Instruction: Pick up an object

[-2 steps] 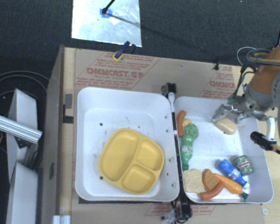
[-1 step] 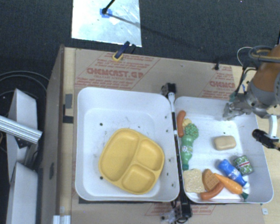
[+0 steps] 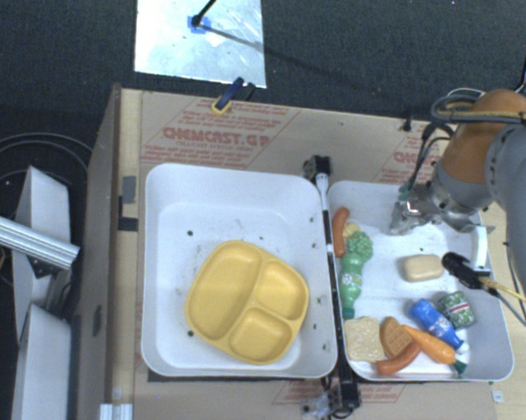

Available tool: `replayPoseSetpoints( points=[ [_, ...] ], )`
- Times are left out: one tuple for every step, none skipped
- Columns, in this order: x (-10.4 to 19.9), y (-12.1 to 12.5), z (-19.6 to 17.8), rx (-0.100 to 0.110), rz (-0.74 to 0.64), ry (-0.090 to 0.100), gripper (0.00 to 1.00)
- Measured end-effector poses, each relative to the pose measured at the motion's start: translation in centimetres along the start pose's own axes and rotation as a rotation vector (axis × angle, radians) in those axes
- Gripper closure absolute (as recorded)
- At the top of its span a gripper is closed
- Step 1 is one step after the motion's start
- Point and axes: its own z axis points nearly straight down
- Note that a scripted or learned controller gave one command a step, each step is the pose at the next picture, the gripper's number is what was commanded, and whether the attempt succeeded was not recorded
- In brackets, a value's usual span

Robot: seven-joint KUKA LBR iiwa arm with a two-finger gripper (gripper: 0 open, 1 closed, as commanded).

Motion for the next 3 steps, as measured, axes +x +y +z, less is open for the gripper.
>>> replayPoseSetpoints(
  points=[
    [-0.1, 0.0, 0.0, 0.000, 0.001, -0.002, 0.00],
    [-1.6, -5.9, 0.0, 0.001, 0.005, -0.002, 0.00],
    [-1.9, -8.5, -3.9, 0.000, 0.005, -0.002, 0.00]
  ],
)
